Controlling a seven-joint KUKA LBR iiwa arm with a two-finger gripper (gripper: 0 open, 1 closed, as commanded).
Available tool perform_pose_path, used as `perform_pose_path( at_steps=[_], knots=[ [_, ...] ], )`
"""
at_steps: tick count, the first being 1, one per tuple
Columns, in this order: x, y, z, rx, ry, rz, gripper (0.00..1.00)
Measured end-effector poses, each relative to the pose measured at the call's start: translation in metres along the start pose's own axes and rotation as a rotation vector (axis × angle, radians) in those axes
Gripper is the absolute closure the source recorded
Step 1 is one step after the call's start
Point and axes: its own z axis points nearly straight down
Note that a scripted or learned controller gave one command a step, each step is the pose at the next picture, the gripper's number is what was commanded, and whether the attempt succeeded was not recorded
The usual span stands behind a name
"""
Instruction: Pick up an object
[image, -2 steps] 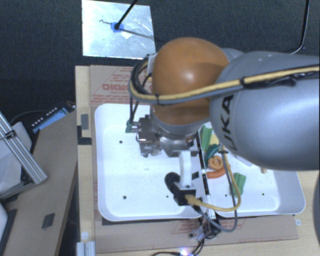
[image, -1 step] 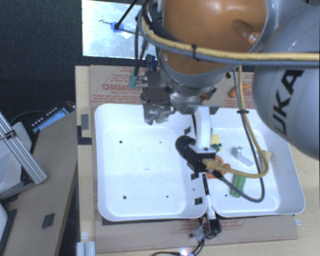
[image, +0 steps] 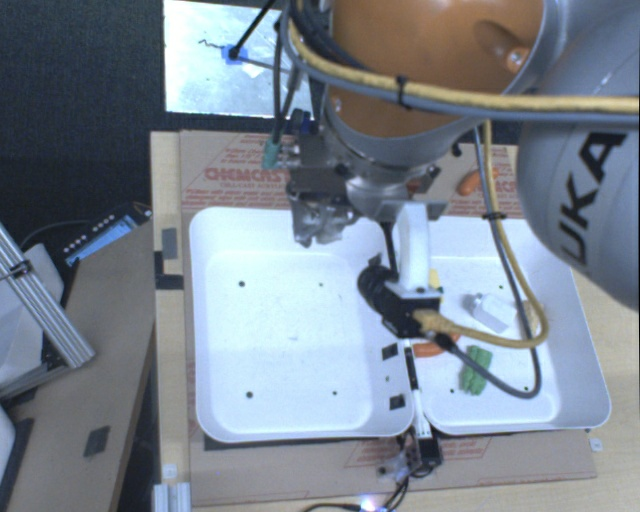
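The gripper (image: 320, 222) hangs over the far edge of the left bin (image: 260, 340), toward that bin's far right corner. I cannot tell whether it is spread or pressed together, and nothing can be seen in its grasp. The candidates all lie in the right bin (image: 560, 340), well apart from the gripper. A grey block (image: 487, 312) sits near the middle of that bin. A green piece (image: 475, 370) lies between the block and the front edge. An orange piece (image: 428, 350), partly hidden, lies by the wall shared with the left bin. All three look small and are probably light, so weight should be no trouble; slipping and tipping are the likelier worries. The grey block seems stiff with flat faces, perhaps smooth, and would best be taken across its short sides, square on. The green piece appears to be two slim prongs side by side, likely hard plastic. A pinch across both at mid-length looks safest, since its ends may pivot. The orange piece lies so close to the wall that there may be little room to close around it, which makes it the poorest choice.
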Motion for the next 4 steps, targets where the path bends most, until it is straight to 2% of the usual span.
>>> perform_pose_path(
  at_steps=[3,4],
  knots=[
    [0.000,0.000,-0.066,-0.001,0.000,-0.001,1.00],
    [0.000,0.000,-0.065,0.002,-0.001,0.000,1.00]
  ],
)
